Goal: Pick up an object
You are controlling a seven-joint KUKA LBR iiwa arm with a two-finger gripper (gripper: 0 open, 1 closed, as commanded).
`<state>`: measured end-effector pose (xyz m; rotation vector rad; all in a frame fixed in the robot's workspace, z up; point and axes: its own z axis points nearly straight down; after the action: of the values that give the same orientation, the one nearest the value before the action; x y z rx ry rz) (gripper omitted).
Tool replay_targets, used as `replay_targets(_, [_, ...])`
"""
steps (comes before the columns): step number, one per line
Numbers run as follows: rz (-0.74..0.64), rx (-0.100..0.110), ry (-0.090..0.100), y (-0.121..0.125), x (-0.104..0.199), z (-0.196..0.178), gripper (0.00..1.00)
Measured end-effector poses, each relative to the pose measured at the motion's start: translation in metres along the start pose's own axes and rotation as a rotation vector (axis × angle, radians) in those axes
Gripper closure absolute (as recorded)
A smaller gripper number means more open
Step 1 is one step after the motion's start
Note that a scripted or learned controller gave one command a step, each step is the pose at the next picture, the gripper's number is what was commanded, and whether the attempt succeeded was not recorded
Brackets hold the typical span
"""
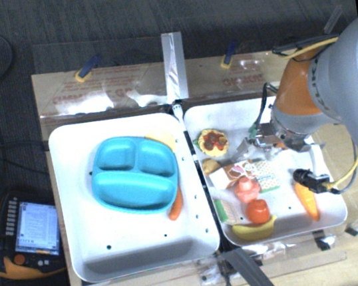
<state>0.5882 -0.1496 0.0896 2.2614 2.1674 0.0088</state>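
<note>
Left bin point(82, 255): holds a blue divided plate point(133, 173) at centre left of the frame, tilted over a yellow piece point(158, 139) at its upper right; an orange carrot-like piece point(176, 207) lies along its right edge, against the wall between the bins. These sit far from the arm, so they look like poor targets for this try.

Right bin point(338, 214): crowded. A small tart with red filling point(213, 141) sits in its upper left; below it a pile of flat cards and pink toy food point(246, 185); a red tomato point(258, 210) rests just above a banana point(253, 229) at the lower edge; an orange carrot point(307, 201) lies alone at the lower right.

Gripper point(266, 137): low in the upper middle of the right bin, just right of the tart and above the pile. The wrist hides the fingertips; whether they stand wide or narrow I cannot tell, and nothing shows between them.

Step in hand: judged to be the approach, with no object lifted.

Doing it well: pick one item that stands apart. The tart is nearest; the carrot at lower right has the most free room around it. Come straight down, straddle the item across its narrow side, and avoid the pile, where flat cards would slip or several pieces would crowd the fingers.
</note>
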Motion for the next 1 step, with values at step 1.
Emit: replay_targets(1, [0.411,-0.001,0.0,-0.069,0.0435,-0.0012,0.0])
